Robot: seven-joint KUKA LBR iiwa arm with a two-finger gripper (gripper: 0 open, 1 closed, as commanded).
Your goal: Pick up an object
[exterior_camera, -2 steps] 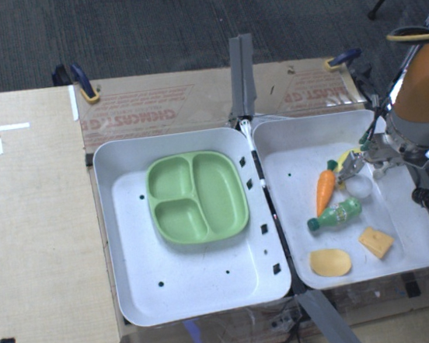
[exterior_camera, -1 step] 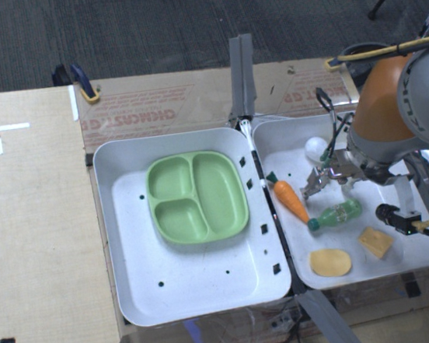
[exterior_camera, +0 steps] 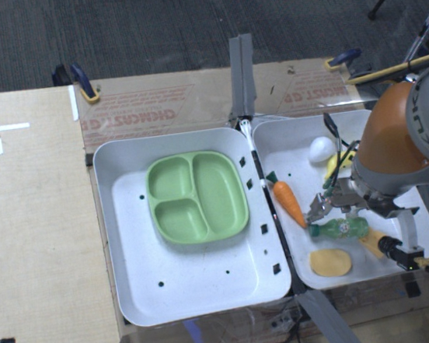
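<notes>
In the right bin (exterior_camera: 288, 137), the gripper (exterior_camera: 317, 210) hovers low between the toy carrot (exterior_camera: 288, 202) and a green bottle (exterior_camera: 340, 229). Whether its jaws are open, I cannot tell. Best centre squarely over one object before closing, avoiding the neighbour.

Position: fixed above the bench (exterior_camera: 34, 230).
Facing: down at a slant, onto both white bins (exterior_camera: 137, 295).
Range: moderate; both bins fit whole.
Arm side: enters from right.

Carrot (exterior_camera: 287, 202), bottle (exterior_camera: 340, 229) and egg (exterior_camera: 321, 149) crowd the right bin (exterior_camera: 288, 137).
</notes>
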